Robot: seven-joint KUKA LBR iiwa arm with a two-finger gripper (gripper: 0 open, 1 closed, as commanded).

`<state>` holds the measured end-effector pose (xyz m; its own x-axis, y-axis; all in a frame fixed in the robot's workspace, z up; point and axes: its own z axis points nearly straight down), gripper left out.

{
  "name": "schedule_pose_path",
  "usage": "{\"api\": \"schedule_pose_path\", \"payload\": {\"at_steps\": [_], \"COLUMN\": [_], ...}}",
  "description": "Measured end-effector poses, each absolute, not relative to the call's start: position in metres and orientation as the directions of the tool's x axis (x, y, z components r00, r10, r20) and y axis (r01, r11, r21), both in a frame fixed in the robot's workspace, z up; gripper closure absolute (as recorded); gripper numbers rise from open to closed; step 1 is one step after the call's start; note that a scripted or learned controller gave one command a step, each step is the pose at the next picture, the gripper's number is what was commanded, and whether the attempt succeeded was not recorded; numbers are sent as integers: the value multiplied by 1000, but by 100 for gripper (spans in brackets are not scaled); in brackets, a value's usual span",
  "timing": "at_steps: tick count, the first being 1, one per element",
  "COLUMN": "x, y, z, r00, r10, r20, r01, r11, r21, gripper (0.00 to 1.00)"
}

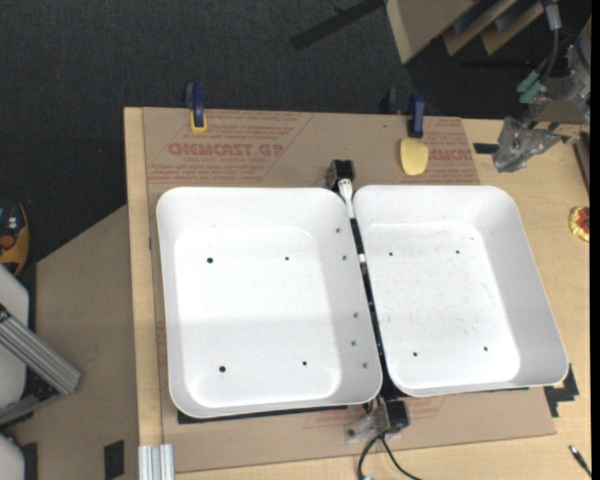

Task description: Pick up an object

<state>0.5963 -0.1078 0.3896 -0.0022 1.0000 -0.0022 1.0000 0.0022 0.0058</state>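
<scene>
Workbench over dark carpet, evenly lit from above.

A brown paper-faced board (pixel 309 141) printed with red lettering lies on a pale wooden bench top (pixel 84 309), held along its far edge by two blue clamps (pixel 196 101). Dark grey carpeted floor (pixel 141 47) spreads beyond the bench. At the top right stands light wooden furniture (pixel 450 28), cut off by the frame. An aluminium extrusion rail (pixel 37 352) crosses the lower left corner at a slant. A black cable (pixel 380 455) trails off the near edge.
</scene>
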Motion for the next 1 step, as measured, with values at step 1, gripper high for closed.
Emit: {"api": "schedule_pose_path", "payload": {"at_steps": [1], "x": [648], "y": [-61], "z": [290], "r00": [-5], "r10": [1000], "r20": [3], "r01": [1000], "r11": [5], "r21": [-10], "gripper": [100]}}
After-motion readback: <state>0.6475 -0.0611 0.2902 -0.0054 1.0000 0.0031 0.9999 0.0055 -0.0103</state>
